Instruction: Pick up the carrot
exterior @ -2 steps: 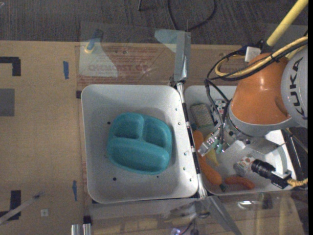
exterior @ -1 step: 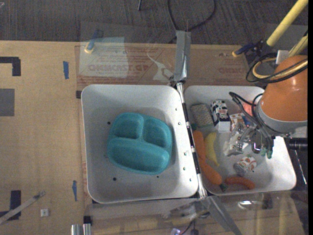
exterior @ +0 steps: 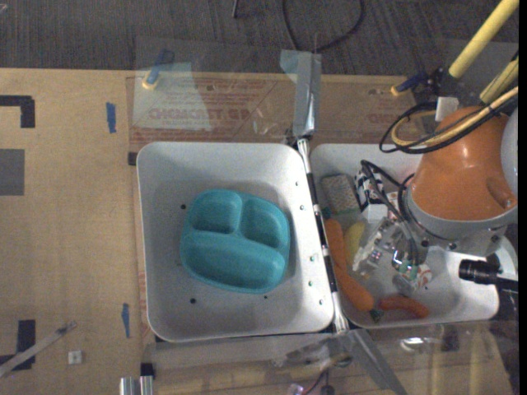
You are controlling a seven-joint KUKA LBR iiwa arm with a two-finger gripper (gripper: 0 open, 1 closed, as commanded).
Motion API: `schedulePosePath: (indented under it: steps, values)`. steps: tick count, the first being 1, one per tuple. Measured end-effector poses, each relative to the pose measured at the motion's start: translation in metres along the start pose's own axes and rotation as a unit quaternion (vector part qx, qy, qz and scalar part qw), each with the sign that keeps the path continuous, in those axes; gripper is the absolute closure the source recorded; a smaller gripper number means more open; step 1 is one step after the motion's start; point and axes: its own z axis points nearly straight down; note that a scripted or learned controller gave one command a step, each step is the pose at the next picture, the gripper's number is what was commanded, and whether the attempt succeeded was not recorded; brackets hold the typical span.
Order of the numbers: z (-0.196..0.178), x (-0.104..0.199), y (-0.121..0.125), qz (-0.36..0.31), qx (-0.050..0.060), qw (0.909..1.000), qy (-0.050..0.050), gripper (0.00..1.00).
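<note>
Looking down, you see the gripper (exterior: 394, 253) low in the right bin (exterior: 469, 303), just beside the carrot (exterior: 344, 270); whether its jaws grip anything, you cannot tell

Fixed high above the bench (exterior: 66, 220), looking down at a slant from a middling distance on both white bins, left bin (exterior: 165, 303) near centre and right bin (exterior: 469, 303) toward the right edge, with dark floor (exterior: 123, 15) along the top.
</note>
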Motion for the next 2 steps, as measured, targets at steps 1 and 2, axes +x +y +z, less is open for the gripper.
schedulePosePath:
  steps: [1,2]
  values:
    - [-0.076,-0.021,-0.033,-0.161,-0.001,0.9869,-0.004,1.00]
    - [-0.042,0.001,0.003,-0.210,-0.001,0.9776,-0.001,1.00]
